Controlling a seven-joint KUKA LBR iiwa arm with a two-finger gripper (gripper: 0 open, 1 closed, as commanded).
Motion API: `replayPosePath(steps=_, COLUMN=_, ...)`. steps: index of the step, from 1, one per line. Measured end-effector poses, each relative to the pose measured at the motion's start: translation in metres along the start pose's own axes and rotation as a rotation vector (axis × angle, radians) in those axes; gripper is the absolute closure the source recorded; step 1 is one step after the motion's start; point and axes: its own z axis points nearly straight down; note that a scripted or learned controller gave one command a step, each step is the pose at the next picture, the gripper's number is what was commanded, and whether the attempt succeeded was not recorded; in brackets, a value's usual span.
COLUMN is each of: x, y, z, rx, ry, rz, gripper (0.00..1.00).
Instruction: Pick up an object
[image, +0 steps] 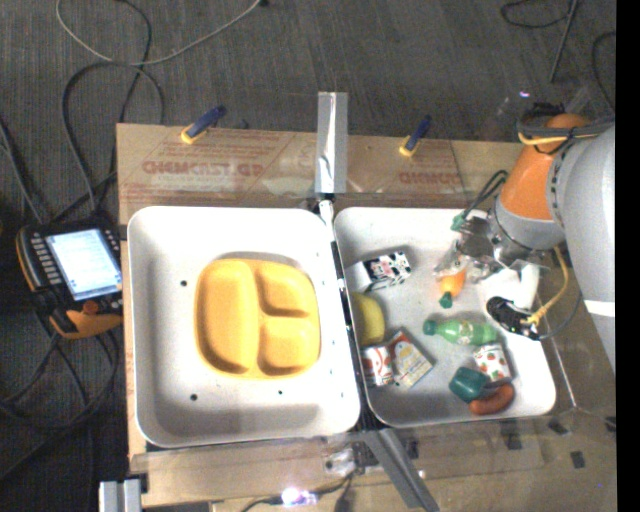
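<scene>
In the right bin (545, 405), my gripper (463, 262) hangs low over the upper right area, coming down from the grey arm with its orange band (530, 195). A small orange carrot-like piece (450, 286) sits right at the gripper's tip, touching or nearly touching it. I cannot make out whether it is gripped. Nearby lie a black-and-white patterned box (388, 268), a green bottle (460, 330) on its side, and a yellow round fruit (368, 318) by the bin's left wall.
Two red-and-white cartons (395, 363), a teal cup (467, 382), a strawberry-print carton (492, 362) and a red sausage (492, 400) crowd the right bin's front. A yellow divided tray (260, 315) lies in the left bin (160, 400). A handheld screen (80, 262) rests off the bench at left.
</scene>
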Motion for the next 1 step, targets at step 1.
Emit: replayPosePath(steps=1, x=0.0596, y=0.0286, z=-0.0427, rx=0.009, ry=0.001, rz=-0.149, gripper=1.00)
